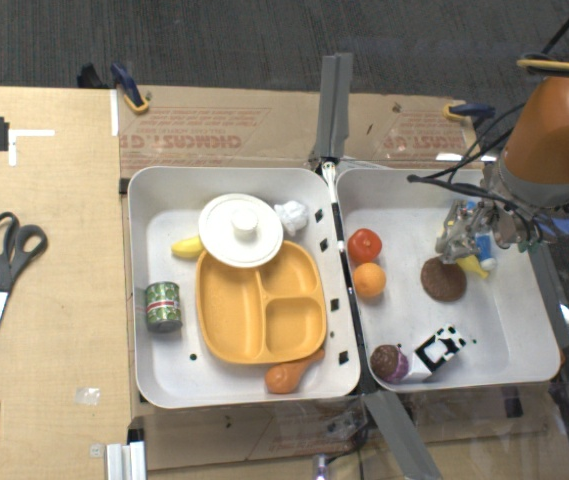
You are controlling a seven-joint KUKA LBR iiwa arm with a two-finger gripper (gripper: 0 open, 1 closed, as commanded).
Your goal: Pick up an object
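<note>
In the right bin (524, 353), nearest the front wall, I see a purple ball (388, 362) touching a black-and-white block (440, 351) whose long axis slants up to the right. Beyond them an orange (369, 280) sits just under a tomato (364, 244), both near the divider, and a brown round disc (444, 279) lies flat to their right. My gripper (464, 236) hangs just above the disc's far edge, beside a small yellow-and-blue object (480, 259); whether it is parted or closed I cannot tell. In the left bin (149, 353), a yellow divided tray (261, 313) runs front to back with a white lid (241, 230) on its far end.
</note>
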